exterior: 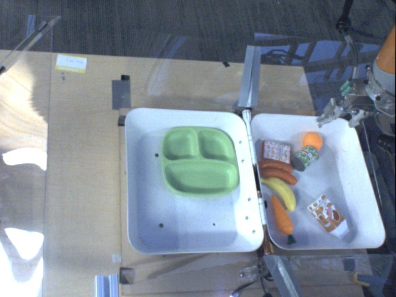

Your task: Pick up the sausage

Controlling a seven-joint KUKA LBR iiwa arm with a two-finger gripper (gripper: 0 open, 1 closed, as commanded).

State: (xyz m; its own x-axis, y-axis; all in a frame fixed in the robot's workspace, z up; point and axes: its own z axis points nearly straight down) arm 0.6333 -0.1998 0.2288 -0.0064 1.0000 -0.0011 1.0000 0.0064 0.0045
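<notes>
The reddish-brown sausage (278, 169), a pair of links lying side by side, is resting in the right white bin (365, 228), close to that bin's left wall. Just behind it, on the far side, a small dark red packet (276, 150) is lying flat. Just in front of it, a yellow banana (280, 192) is curving toward the near side, and an orange carrot (282, 218) is lying nearer still. To the right of the sausage, a small grey-green can (305, 158) is tilting beside an orange ball-shaped fruit (312, 141). A white printed carton (327, 215) is lying in the near right part of the same bin.

The left white bin (142, 228) is holding a green divided plastic plate (199, 161).

The gripper (339, 109) is hovering over the far right corner of the right bin, well apart from the sausage. Whether it is open or closed cannot be told here. Both bins are sitting on the wooden bench (74, 184).
</notes>
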